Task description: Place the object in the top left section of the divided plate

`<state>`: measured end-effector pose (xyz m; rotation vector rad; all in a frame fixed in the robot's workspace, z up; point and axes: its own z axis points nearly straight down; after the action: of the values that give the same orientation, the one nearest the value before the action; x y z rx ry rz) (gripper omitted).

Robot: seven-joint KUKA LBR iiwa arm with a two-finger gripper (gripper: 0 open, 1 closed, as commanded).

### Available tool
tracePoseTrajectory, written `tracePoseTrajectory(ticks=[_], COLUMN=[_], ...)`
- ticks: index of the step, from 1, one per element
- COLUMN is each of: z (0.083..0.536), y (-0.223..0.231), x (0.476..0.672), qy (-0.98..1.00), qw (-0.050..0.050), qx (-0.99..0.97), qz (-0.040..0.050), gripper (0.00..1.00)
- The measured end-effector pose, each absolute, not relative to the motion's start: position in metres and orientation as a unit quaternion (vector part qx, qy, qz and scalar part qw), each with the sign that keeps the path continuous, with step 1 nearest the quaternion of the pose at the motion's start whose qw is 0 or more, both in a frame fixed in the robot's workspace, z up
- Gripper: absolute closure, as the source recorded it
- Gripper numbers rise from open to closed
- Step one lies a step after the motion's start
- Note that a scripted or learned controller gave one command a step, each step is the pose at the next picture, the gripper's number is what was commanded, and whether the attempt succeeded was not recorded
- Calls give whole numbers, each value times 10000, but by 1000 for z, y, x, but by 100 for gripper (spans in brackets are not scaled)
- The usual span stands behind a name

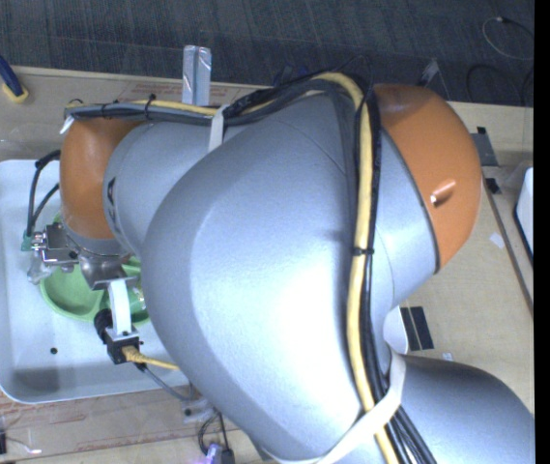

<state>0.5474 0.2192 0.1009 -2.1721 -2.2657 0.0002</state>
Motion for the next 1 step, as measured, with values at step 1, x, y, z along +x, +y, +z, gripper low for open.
tracePoseTrajectory(ticks=[1], z=[102], y=[192], x=[480], qy=[-6947], qw=[5], qx=[-7191], qz=[-127], gripper=[0])
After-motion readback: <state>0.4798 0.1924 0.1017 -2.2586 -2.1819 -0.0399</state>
